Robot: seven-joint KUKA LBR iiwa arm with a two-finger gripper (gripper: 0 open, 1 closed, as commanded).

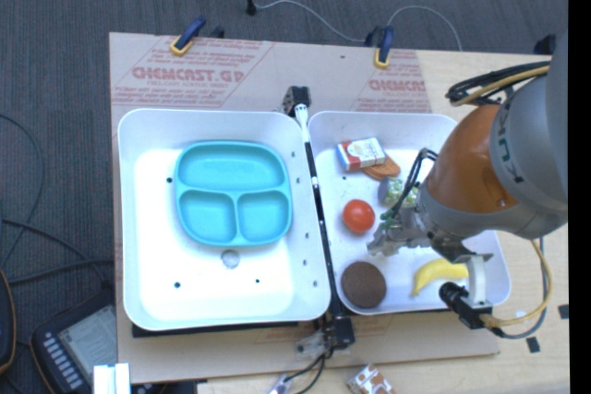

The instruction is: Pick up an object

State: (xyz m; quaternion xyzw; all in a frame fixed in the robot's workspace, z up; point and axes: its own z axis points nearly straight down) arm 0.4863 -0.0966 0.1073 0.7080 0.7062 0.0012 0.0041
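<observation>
At the lower right of the frame, in the right bin [325,226], a yellow banana [434,276] and a brown round object [364,284] lie closest to the bottom edge, with a red tomato [359,216] just above them. Over the bin's middle, the hand [399,231] hangs low between tomato and banana, and whether it is open or closed I cannot tell. Farther up sit a small carton [361,152] and an orange piece [383,169]; with items so near one another, a descent could nudge the tomato away or catch nothing.
</observation>
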